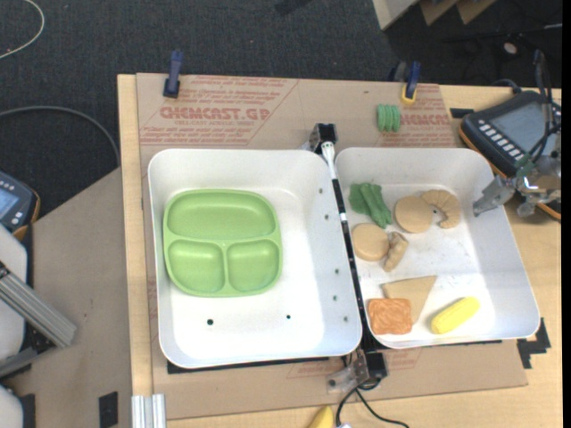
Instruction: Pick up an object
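Gripper (489,201) at right edge of frame, over right bin's (500,266) rim; finger state impossible to tell.

At the right edge of the scene the gripper (486,205) pokes in, metal-grey and small, with the rest of the arm out of sight past the frame. Its tip points left and slightly downward, and behind the tip sits a bulkier cluster of grey and tan fittings at the wrist, with thin cables looping up from it. The piece nearest the tip looks like a single pale wedge; I cannot make out how its two sides stand. Nothing sits at the tip.
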Available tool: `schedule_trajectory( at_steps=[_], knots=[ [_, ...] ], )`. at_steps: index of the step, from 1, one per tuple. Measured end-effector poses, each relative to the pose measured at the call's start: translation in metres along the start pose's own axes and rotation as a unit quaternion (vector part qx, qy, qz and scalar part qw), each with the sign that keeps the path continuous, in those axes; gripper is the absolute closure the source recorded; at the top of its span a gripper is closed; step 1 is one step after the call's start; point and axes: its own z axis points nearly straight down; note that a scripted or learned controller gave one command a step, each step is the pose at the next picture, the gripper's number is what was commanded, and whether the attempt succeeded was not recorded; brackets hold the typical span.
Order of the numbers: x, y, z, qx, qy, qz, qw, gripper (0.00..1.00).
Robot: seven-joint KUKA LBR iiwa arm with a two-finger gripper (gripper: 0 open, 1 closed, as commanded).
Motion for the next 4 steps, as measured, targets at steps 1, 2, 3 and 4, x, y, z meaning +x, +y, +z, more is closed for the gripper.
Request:
schedule_trajectory(
  at_steps=[1, 2, 3, 4],
  knots=[
    [0.039, 0.017, -0.288, -0.011, -0.003, -0.002, 0.9999, 0.0],
    [0.088, -0.068, -0.243, 0.002, 0.002, -0.001, 1.0, 0.0],
    [0.24, -0.073, -0.293, -0.005, 0.002, -0.009, 0.9999, 0.0],
    [0.231, -0.072, -0.301, -0.004, 0.0, 0.0, 1.0, 1.0]
  ],
)
